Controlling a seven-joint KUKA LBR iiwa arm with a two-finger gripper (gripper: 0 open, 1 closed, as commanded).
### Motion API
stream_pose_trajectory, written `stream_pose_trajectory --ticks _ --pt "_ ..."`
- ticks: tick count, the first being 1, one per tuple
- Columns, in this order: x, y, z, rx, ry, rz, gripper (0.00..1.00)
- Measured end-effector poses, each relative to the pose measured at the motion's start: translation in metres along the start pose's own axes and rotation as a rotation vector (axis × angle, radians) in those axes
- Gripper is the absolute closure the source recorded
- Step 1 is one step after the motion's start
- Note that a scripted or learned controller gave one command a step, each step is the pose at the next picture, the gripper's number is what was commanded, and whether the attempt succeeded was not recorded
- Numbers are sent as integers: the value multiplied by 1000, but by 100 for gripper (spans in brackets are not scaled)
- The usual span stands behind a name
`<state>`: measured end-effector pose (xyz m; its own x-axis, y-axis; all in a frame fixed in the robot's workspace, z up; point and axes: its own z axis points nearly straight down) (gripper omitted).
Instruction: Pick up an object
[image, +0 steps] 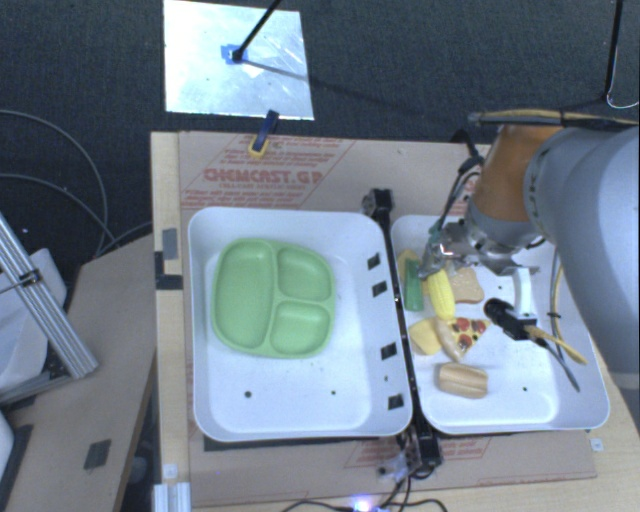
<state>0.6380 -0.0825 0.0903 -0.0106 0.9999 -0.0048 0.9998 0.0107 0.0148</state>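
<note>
We see two white bins: the left bin (290, 410) holds one green tray (272, 297), the right bin (540, 400) several toy foods. Our gripper (437, 258) hovers at one corn cob's (439, 291) twelve o'clock end; its grip we cannot tell.

The bulky grey KUKA arm (585, 200) is reaching in from the right, its large rounded links lying across the upper right corner. The orange band above the wrist (512, 165) is showing just behind the last joint. The metal two-finger gripper (440, 262) is pointing down and leftward at the end of the wrist, with thin cables running alongside.
</note>
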Motion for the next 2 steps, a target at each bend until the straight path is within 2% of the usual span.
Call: stream_pose_trajectory --ticks 1,2 --pt "72 36 -101 3 6 0 100" --pt "138 35 -141 10 6 3 100"
